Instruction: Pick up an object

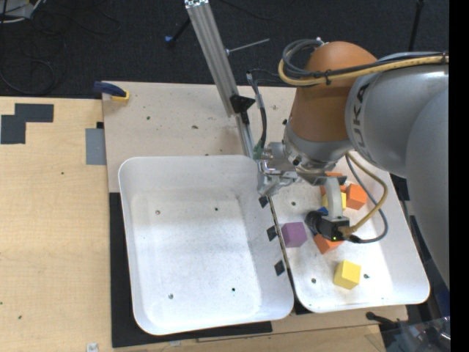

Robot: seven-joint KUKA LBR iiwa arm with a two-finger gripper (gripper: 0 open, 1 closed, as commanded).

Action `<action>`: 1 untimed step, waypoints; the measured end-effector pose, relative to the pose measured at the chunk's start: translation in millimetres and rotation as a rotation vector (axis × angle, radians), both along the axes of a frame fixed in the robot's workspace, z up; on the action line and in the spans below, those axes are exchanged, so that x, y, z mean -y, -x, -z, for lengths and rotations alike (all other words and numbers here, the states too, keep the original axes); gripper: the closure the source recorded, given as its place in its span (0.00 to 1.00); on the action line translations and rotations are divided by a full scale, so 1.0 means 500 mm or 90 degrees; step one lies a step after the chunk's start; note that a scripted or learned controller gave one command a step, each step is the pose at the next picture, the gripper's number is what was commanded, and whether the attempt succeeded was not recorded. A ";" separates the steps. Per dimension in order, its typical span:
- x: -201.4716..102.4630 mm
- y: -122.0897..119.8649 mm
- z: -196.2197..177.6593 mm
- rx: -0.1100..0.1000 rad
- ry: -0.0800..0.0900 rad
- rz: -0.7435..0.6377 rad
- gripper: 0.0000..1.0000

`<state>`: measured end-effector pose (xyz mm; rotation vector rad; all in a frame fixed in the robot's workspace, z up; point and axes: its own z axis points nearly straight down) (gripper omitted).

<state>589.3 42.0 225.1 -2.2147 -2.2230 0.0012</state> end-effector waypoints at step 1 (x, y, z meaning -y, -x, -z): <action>-0.100 0.044 -0.024 -0.001 0.000 -0.001 1.00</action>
